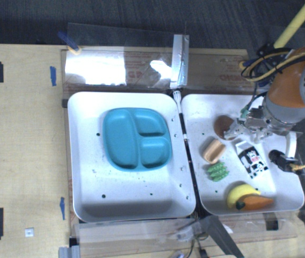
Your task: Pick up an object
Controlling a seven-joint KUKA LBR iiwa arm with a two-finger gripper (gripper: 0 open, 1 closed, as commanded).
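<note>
White plastic right bin: holds all the loose items and the arm's working end.
Grey arm with orange band: reaches in over the right bin's far right corner.
Two-finger gripper: low over the bin's far half, near its middle; whether its claw is wide or narrow I cannot tell.
Round brown object: near the far edge, just left of the gripper.
Tan bread-like roll: left of centre, near the bin's left edge.
Green ridged item: just in front of the roll.
Black-and-white printed piece: centre of the bin, just in front of the gripper.
Yellow banana-like fruit: at the near edge, touching an orange carrot-like item.
White plastic left bin: carries a blue divided plate in its centre.
</note>
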